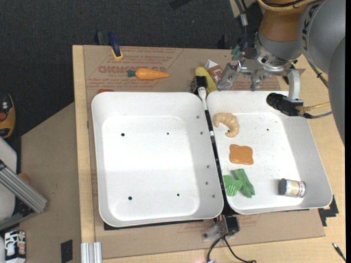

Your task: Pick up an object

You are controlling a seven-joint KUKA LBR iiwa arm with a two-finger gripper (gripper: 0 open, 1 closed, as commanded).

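Dark carpet lies behind the counter [88,64], which is covered by a brown board, and two white bins sit on it side by side, touching along their inner rims. The left bin [104,108] has no item in it. The right bin [312,147] carries all four candidates, which is sensible, because the arm [296,15] comes in from that side and reaches them most easily.

The items are a pale croissant [227,123] near the far left corner, an orange piece [241,154] just below it, a green toy [239,182] at the near left rim, and a small can [291,188] lying on its side near the right corner. They are apart from one another, so each leaves room for fingers around it.

The pincer [241,78] hangs over the far rim of the right bin, above the board rather than over any item. Its two fingers are spread wide and nothing is between them. I judge that the grasp has not begun; the open spread looks like preparation for coming down. The croissant is the nearest target.

A toy carrot [149,74] and a blue clip [115,47] rest on the board behind the left bin, outside both bins, and a yellow and black object [202,79] lies just beside the pincer.
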